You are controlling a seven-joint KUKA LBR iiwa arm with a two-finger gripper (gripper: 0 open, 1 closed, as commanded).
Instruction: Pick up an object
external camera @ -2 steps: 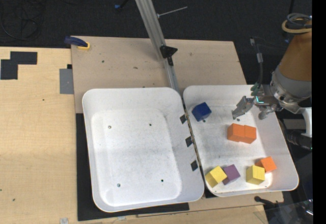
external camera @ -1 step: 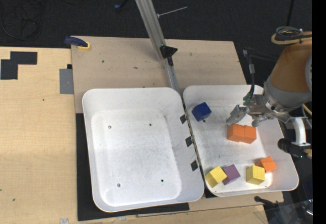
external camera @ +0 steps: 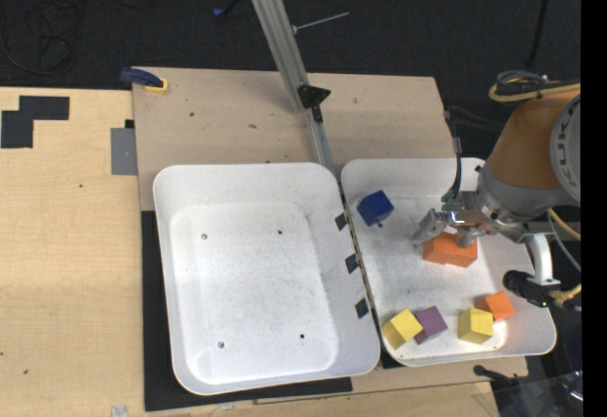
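The right bin [external camera: 403, 171] holds several small blocks. A large orange block [external camera: 451, 253] lies near its middle. My gripper [external camera: 444, 233] hangs directly over that block's top, with its fingers spread to either side, and it looks open. Whether the fingertips touch the block is unclear. A blue cube [external camera: 376, 208] sits to the left near the bin's divider edge. Along the front lie a yellow cube [external camera: 403, 326], a purple cube [external camera: 432, 321], a second yellow cube [external camera: 476, 325] and a small orange cube [external camera: 500, 305].
The left bin [external camera: 251, 273] sits beside the right one, with black clips [external camera: 351, 262] along the shared edge. A slanted aluminium rail [external camera: 285, 50] rises behind the bins. The arm's orange band [external camera: 531, 145] stands over the right bin's far right.
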